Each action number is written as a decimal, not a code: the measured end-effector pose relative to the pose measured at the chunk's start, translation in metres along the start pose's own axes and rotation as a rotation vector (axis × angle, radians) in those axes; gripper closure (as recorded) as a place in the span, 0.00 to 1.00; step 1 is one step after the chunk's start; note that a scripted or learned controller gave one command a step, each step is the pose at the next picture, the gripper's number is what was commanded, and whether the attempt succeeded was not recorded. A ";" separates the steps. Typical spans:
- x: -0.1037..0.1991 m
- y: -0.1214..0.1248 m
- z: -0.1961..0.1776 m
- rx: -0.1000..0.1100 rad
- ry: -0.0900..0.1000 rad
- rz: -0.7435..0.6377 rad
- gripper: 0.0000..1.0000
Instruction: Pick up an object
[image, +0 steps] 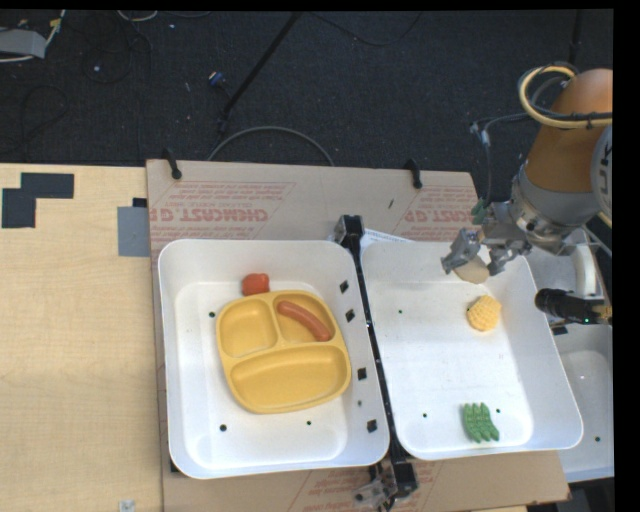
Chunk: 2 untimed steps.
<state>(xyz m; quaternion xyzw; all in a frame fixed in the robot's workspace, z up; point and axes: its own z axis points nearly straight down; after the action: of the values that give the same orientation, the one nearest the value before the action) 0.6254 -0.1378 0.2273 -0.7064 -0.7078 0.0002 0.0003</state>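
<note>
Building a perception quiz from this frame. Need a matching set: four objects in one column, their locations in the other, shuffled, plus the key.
Things:
1. sausage
2. corn cob
3. green vegetable
4. red tomato

Places:
A. right bin, near front corner
B. left bin, just behind the yellow tray
C. in a top compartment of the yellow tray
D. right bin, just below the gripper

Pairs: 1-C, 2-D, 3-A, 4-B

A cardboard sheet (300, 205) lay under both white bins (190, 300). The wooden counter (70, 350) stretched left. Black cables (270, 135) crossed the dark floor (330, 80) beyond.
</note>
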 end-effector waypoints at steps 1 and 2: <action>0.044 -0.016 -0.001 0.004 0.002 -0.002 1.00; 0.087 -0.020 0.004 0.004 0.002 -0.002 1.00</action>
<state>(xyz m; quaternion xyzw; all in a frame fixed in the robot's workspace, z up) 0.6048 -0.0505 0.2235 -0.7057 -0.7085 0.0011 0.0024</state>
